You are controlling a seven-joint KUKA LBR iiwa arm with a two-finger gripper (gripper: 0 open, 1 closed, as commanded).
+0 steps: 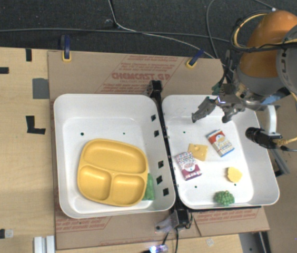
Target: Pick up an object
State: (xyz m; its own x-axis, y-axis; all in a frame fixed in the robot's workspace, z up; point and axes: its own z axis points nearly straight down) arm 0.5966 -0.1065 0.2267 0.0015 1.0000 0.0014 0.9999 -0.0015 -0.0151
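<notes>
Left bin (67,109): yellow divided tray (111,172), green item (149,187) wedged just beside its right edge. Right bin (264,194): small printed packet (187,165), yellow cheese-like wedge (198,151) touching it, red-and-white carton (220,142), green broccoli-like piece (224,197), yellow lump (234,174). Jaws (214,110) spread wide, holding nothing, hovering above the bin's bare upper part, carton nearest. Likely risks: closing on air if lowered straight down; grazing wedge and packet together, since touching; flat carton slipping out sideways.
</notes>
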